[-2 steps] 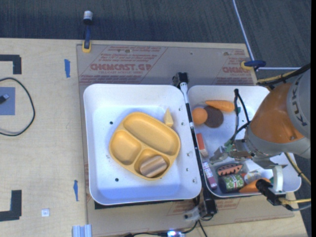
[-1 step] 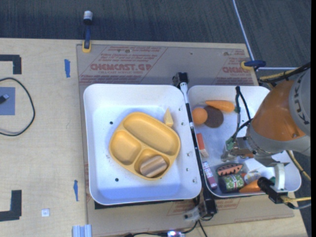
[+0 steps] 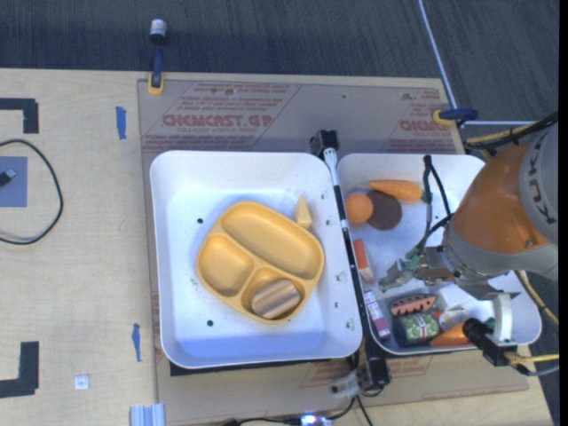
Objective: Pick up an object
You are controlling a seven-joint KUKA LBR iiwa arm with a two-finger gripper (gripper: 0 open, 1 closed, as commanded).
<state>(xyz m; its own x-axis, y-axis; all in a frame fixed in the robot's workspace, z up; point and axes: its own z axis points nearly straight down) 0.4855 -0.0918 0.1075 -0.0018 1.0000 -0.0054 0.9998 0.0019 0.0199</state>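
My gripper (image 3: 401, 273) hangs low over the middle of the right bin (image 3: 524, 327), below the grey arm with its orange band (image 3: 501, 207). Close to it lie a red stick (image 3: 359, 257) to its left and a red slice with dark seeds (image 3: 414, 305) just in front. At the far end of this bin are a carrot (image 3: 395, 189), an orange ball (image 3: 358, 209) and a brown disc (image 3: 384, 209). Along the near wall lie a purple pen-like item (image 3: 374, 318), a green packet (image 3: 419, 328) and a small orange piece (image 3: 451, 335).
The left bin (image 3: 177, 238) holds a yellow divided plate (image 3: 266, 238) with a tan oval piece (image 3: 276, 298) in its near compartment, and a pale yellow wedge (image 3: 303, 211) beside the plate. A black clamp (image 3: 327, 140) sits where the two bins meet.
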